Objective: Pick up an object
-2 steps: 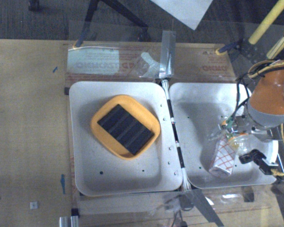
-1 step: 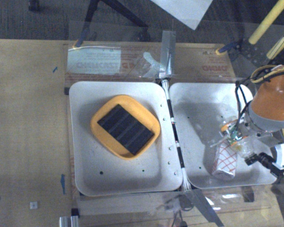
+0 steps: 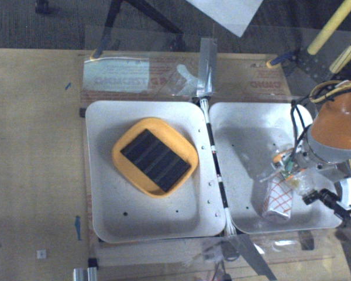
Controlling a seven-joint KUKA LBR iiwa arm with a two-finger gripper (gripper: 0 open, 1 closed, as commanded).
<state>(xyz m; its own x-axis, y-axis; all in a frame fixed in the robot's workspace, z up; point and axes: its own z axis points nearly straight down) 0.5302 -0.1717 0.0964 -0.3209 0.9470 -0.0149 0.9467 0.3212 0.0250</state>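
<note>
The small paper carton with a red lattice print on white (image 3: 279, 201) lies tipped over in the right white bin (image 3: 240, 127), low in its right half and near the front wall; this looks the likeliest thing for the task, since the arm is right above it; beside its upper end sits a little clutter of clear wrapping with green and orange bits (image 3: 288, 164), touching or nearly touching the carton (too tangled to separate). The gripper (image 3: 297, 174) hangs over that clutter at the carton's upper end, below the grey wrist and the orange band (image 3: 334, 124); whether it is spread or closed, and whether it has hold of anything, I cannot tell, as the wrist hides it. The step in hand seems to be the reach or the grasp itself; nothing appears raised off the bin floor. The next move calls for a sure closing on the carton, then a straight lift. Well apart, in the left white bin (image 3: 105, 215), rests a rounded orange tray with a dark ribbed panel (image 3: 155, 164).
</note>
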